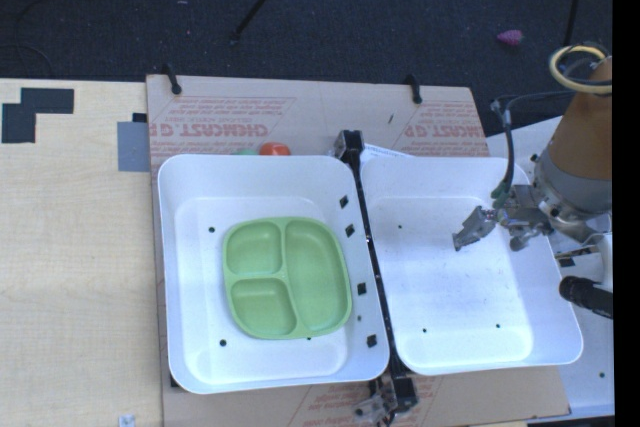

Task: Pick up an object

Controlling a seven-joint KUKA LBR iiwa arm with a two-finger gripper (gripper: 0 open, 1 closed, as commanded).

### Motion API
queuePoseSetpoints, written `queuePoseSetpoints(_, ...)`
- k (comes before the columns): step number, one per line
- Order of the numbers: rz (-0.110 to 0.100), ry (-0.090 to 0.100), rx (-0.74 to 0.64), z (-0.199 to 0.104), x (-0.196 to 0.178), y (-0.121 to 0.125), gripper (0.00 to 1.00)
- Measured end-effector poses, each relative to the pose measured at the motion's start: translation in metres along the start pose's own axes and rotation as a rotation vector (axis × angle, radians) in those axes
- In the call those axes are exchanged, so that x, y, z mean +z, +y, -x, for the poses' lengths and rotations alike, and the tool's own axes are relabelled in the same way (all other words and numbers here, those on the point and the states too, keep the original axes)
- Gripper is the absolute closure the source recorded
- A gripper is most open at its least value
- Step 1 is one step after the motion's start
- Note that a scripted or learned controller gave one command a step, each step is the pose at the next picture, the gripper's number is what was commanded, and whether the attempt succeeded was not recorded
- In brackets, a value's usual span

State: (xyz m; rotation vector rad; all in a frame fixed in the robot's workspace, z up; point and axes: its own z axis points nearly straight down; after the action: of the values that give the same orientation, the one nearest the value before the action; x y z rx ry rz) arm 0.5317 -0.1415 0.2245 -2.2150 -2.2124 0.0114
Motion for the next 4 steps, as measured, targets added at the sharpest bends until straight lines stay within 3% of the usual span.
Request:
queuePoseSetpoints(1,0.009,-0.001,-0.001,0.000,-0.005,0.002,0.00)
queuePoseSetpoints(3,0.003,0.000,-0.001,-0.010,0.103,0.004,0.00)
queuePoseSetpoints(4,0.011,-0.002,0.001,-0.011,0.138,0.005,0.00)
